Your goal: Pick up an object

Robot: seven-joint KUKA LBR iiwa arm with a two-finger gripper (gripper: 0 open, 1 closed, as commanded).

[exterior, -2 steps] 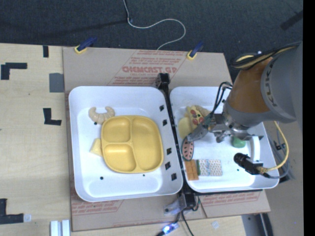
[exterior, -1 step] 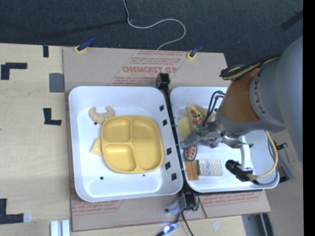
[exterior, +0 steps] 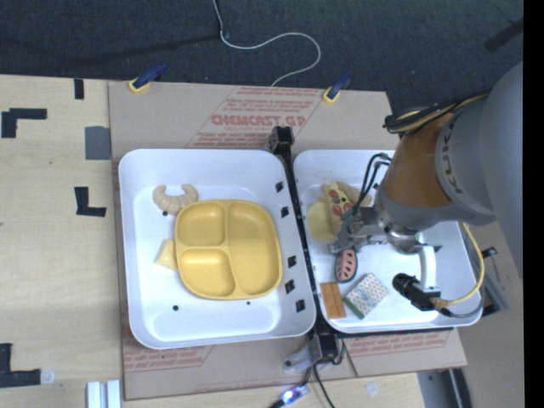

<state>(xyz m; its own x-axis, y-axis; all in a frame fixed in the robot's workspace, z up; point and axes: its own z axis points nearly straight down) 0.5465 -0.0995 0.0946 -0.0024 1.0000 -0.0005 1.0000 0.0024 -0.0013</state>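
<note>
1. Camera view: right bin (exterior: 463, 266) holds a small pile of toy food just right of the divider: a pale yellow piece (exterior: 319, 221), a yellow piece with red spots (exterior: 342, 197), a red-brown slice (exterior: 347, 265), an orange-brown block (exterior: 331, 299), and a green-and-white speckled packet (exterior: 368, 295), tilted.
2. Arm (exterior: 450, 164) comes in from the right, orange band above the wrist, bent down over the right bin.
3. Gripper (exterior: 348, 235) sits low among the toys, just above the red-brown slice, beside the pale yellow piece. Too dark and cluttered there; grip state cannot be made out, no object clearly held.
4. Left bin (exterior: 136, 228): yellow divided plate (exterior: 228, 248) in the middle, tan curved toy (exterior: 174, 198) at its upper left, pale yellow wedge (exterior: 165, 254) touching its left edge.
</note>
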